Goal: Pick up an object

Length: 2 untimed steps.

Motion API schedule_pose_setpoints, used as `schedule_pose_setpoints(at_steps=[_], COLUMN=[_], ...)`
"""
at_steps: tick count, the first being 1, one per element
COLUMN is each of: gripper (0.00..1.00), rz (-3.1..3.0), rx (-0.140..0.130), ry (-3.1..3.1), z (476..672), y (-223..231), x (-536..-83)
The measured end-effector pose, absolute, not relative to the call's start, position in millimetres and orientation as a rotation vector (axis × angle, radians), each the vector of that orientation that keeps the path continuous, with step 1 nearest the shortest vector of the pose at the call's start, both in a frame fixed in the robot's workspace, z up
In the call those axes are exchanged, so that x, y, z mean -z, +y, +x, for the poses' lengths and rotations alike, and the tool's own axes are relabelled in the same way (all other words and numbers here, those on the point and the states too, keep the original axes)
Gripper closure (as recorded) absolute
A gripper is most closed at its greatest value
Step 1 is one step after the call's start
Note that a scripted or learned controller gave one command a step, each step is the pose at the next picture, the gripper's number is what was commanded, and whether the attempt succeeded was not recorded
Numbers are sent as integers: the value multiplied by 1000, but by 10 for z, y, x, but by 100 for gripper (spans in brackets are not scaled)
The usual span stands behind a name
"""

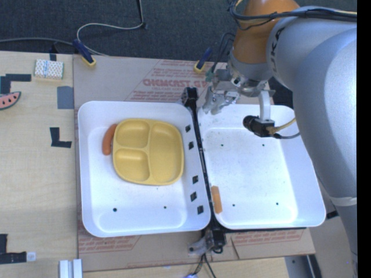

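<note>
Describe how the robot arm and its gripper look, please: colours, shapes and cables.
The arm is bulky, rounded and smooth grey, with an orange band above the wrist. Black cables loop over that band. The gripper is small, metallic silver and grey.

arm point(324, 68): cut by right edge | orange sausage point(107, 141): partly under yellow plate point(148, 151)

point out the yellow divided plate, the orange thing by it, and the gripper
yellow divided plate point(148, 152): camera view, on the ridge where its compartments meet
orange piece beside the plate point(107, 141): camera view, the middle of its visible strip, at the plate's left edge
gripper point(220, 102): camera view, between its fingertips, over the right bin's far-left corner
</note>
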State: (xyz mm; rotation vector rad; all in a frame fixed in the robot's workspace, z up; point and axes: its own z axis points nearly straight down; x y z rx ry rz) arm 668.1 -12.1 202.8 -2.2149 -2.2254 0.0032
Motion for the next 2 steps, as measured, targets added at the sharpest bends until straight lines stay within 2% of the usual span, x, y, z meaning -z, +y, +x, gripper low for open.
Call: schedule_pose_setpoints(at_steps=[1,2], gripper=[0,100], rz=[-2215,-2213], rx=[-4,-4], ry=[-2225,-2226], z=[6681,6681], y=[-123,-114], x=[-2027,-2121])
